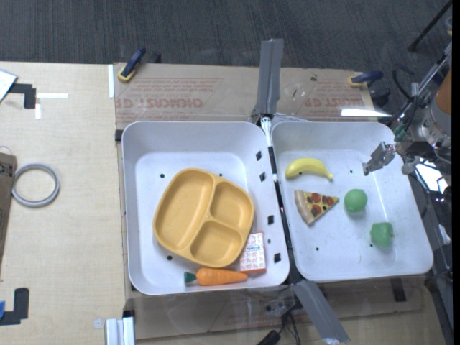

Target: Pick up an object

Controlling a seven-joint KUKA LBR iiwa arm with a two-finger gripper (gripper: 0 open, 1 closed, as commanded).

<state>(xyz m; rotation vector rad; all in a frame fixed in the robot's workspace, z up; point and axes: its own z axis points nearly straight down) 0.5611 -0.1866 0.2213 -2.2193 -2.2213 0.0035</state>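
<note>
Overhead slanted view of the bench with two shallow white bins set side by side. The left bin (136, 192) holds a yellow divided plate (204, 216) at its centre; at the plate's 5 o'clock a small pink-and-white carton (253, 254) lies just beside its rim, and at 6 o'clock an orange carrot (218, 277) lies along the bin's near wall. The right bin (402, 264) holds four toy foods. A banana (309, 168) lies toward 10 o'clock from the bin's centre, a pizza slice (315, 205) just below it, a green round fruit (355, 200) near the centre, and a second green piece (382, 233), possibly a pepper, at 4 o'clock. The gripper (379, 157) hangs over the right bin at about 2 o'clock, apart from every item, with nothing between its fingers; whether they stand wide or narrow cannot be told at this size. A roll of tape (33, 185) lies on the bench at 9 o'clock, well apart from both bins.
</note>
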